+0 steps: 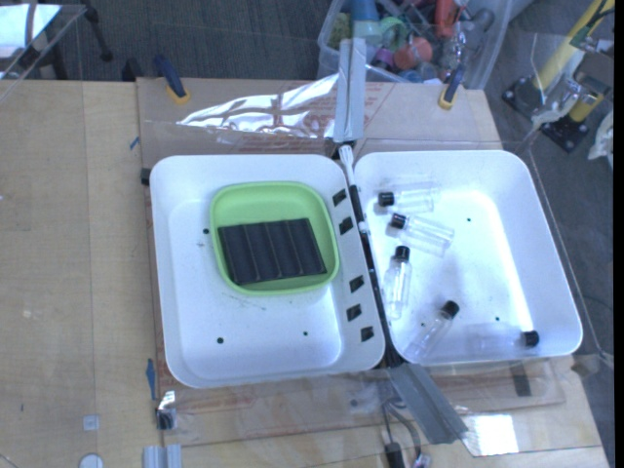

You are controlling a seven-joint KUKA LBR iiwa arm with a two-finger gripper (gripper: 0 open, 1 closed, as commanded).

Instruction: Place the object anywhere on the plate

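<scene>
— Where do we find the vials?

— We see five clear, black-capped vials [421,230] lying in the right bin [546,261], loosely spread from 11 to 5 o'clock.

— And the plate?

— At the left bin's [185,291] centre: the green plate [226,213] (a dark ribbed slab [271,252] lies on it), well apart from the vials. We cannot tell how the arm's fingers stand.

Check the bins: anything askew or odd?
Mostly fine. The green plate in the left bin carries a dark ribbed block. The clear vials lie toppled at mixed angles in the right bin.
</scene>
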